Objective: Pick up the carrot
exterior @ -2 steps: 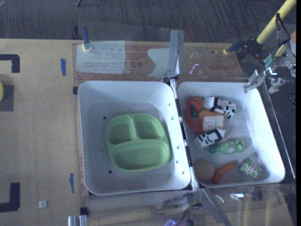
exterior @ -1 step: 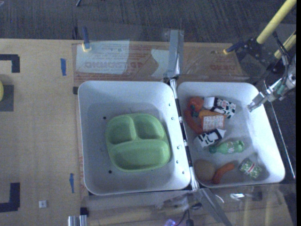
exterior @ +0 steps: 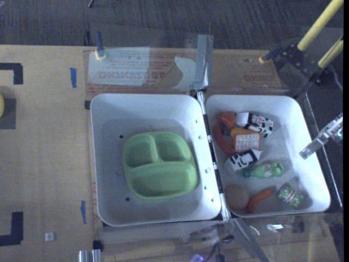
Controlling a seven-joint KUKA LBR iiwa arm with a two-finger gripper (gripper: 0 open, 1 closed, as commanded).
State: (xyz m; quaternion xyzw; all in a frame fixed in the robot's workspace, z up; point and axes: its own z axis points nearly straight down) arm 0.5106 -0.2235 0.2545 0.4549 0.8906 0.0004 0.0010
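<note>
Two shallow white plastic bins sit side by side on a tan desk point(exterior: 43, 162). The left bin point(exterior: 103, 113) holds a green divided plate point(exterior: 159, 165). The right bin point(exterior: 305, 119) serves as the picking pile: small toy groceries lie jumbled against its left wall. The carrot, a small orange-red tapered toy point(exterior: 260, 199), lies at that bin's front edge, just beside a brown rounded item point(exterior: 236, 196) and below a green bottle point(exterior: 264, 171). The silvery end effector point(exterior: 320, 141) hangs over the right bin's right rim, apart from the carrot, holding nothing visible; its opening cannot be judged.
</note>
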